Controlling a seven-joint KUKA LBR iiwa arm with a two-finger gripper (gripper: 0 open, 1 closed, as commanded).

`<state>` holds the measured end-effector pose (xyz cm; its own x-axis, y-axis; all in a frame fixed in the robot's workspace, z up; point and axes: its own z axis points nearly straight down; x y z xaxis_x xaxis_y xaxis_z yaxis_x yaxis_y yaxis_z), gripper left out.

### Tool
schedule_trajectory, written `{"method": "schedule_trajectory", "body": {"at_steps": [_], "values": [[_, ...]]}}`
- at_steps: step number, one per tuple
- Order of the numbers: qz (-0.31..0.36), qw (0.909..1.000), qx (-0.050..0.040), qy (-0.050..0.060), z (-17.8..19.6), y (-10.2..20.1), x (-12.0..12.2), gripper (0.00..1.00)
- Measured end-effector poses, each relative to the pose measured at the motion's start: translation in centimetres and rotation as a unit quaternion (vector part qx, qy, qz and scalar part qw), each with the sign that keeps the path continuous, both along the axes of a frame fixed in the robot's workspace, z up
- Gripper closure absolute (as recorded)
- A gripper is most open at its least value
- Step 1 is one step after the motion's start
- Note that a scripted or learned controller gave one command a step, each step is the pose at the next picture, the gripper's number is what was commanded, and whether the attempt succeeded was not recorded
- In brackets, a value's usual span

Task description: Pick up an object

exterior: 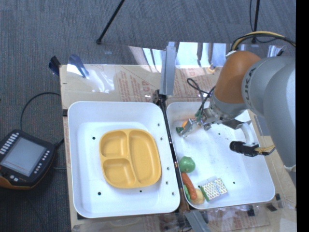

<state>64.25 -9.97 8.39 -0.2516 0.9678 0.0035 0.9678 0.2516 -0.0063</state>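
Hand (pixel 185 128) low in right bin (pixel 251 178); green ball (pixel 187 164) near, below.

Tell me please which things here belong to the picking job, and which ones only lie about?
For the job:
- tool, low in the right bin
- small orange-green item beside it
- green ball
- carrot
- patterned packet

Lying about:
- yellow divided plate in the left bin
- handheld pendant on the floor

Green ball (pixel 187 164), right bin's left edge
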Motion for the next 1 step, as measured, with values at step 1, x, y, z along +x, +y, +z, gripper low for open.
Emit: {"method": "schedule_trajectory", "body": {"at_steps": [1], "values": [[-0.042, 0.9991, 0.0, 0.0, -0.04, 1.02, 0.0, 0.0]]}}
